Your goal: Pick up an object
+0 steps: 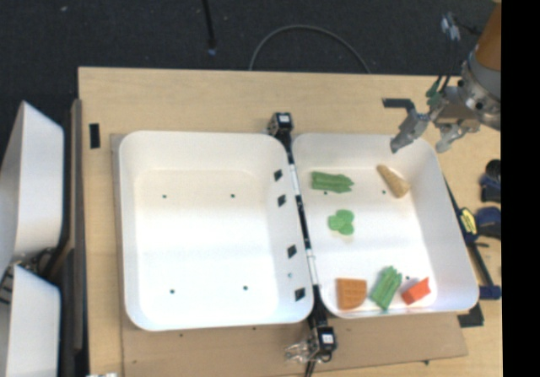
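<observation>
Six small objects sit in the right bin (pixel 447 223). A tan piece (pixel 393 180) lies near the far right side, closest to the arm. To its left rests a flat green piece (pixel 332 183), and just nearer the camera a small green clover-like shape (pixel 342 222). Along the near edge, an orange block (pixel 352 293), a ribbed green piece (pixel 386 288) and a red piece (pixel 415 290) line up close together. The gripper (pixel 421 135) hangs over the bin's far right corner, above and slightly right of the tan piece, fingers spread apart with nothing between them. The left bin (pixel 202 232) sits alongside, the two touching at the middle on the wooden bench (pixel 169 97).
</observation>
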`<state>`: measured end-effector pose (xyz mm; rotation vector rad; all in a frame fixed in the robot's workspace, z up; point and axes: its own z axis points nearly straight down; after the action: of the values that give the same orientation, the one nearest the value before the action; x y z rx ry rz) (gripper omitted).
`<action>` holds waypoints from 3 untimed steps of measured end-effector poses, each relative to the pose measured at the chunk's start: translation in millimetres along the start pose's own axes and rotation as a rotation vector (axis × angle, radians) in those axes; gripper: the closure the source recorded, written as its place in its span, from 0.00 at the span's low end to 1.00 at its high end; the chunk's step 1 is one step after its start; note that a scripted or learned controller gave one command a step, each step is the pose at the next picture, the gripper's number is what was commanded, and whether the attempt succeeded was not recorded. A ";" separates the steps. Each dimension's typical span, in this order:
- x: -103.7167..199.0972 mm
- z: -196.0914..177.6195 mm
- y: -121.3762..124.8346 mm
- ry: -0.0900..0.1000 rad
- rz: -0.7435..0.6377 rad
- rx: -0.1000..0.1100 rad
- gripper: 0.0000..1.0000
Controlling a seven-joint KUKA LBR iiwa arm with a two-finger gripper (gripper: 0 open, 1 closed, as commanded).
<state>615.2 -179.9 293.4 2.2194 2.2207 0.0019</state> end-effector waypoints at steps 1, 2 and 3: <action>20.7 149.5 31.3 0.001 -0.004 0.009 0.00; 52.0 195.8 -3.3 0.001 -0.004 0.008 0.00; 77.1 192.2 -46.1 0.000 0.002 0.004 0.00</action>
<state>569.6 -103.0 101.1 2.2234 2.2210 -0.0033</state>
